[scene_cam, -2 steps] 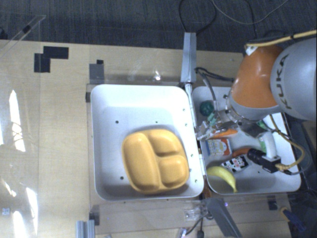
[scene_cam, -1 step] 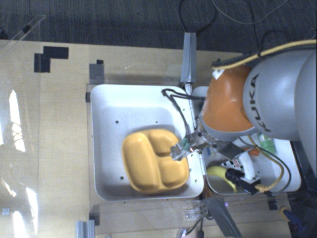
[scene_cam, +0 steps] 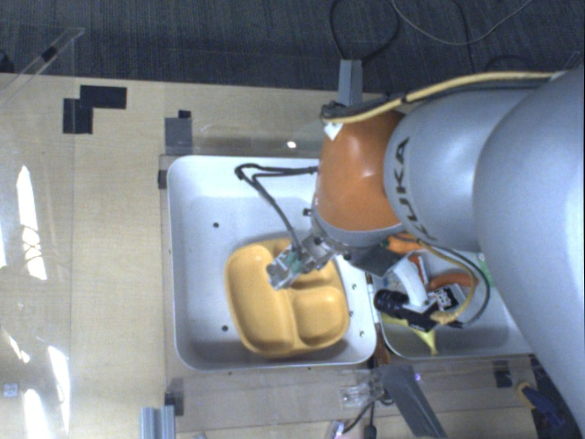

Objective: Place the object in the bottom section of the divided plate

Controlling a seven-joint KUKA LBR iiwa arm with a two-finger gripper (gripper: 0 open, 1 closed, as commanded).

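**One claw over the plate, release to be judged with care**

One shallow white left bin [scene_cam: 196, 245] holds the yellow divided plate [scene_cam: 256, 305], which lies flat on the bin floor toward its near wall. Its ridges mark off a broad section on the left and a smaller one at the lower right; a further one at the upper right is mostly covered by the arm.

The gripper [scene_cam: 288, 270] hangs above the plate, close to where the ridges meet. A small grey-green bit [scene_cam: 281, 269] shows at its tip. This may be the object to place, but it is too small and blurred to be sure, or to see whether it is being pinched. Whether the claw is spread or pressed together cannot be told from this slant.

Further right, the right bin [scene_cam: 484, 337] carries a jumble of black, yellow and orange pieces [scene_cam: 416, 307], partly hidden under the wrist.

If the object is in hand, the step looks like the set-down. To do it well, move toward the near section, clear of the ridges. Come down low before letting go, so the piece neither bounces nor straddles a divider.
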